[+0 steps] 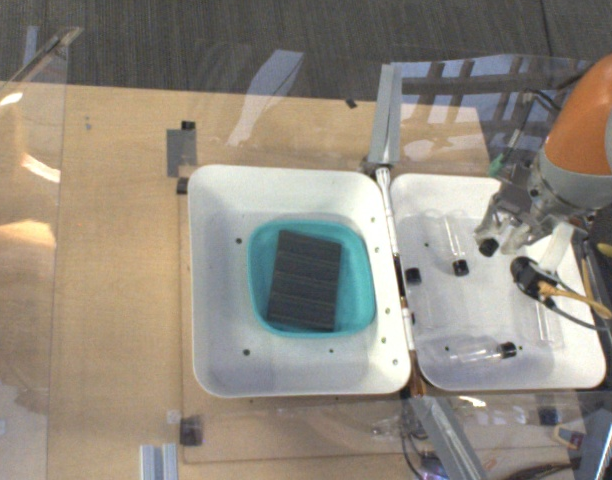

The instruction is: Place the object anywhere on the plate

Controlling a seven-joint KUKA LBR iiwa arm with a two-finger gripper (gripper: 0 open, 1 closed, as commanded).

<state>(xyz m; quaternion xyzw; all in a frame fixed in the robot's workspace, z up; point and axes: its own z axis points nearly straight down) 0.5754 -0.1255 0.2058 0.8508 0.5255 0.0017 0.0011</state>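
The gripper [508, 230] is seen hanging open, nothing held, while the dark block [305, 280] is parked on the teal plate [358, 268] well off to its left.

We see a light wooden bench [96, 298] under glare from a clear screen [26, 168], with dark grey carpet [236, 13] beyond its far edge.

Dark ribbed block [305, 280] flat on teal plate [358, 298]

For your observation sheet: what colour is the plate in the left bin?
Teal, seen in the camera view: the plate lies under a dark ribbed block.
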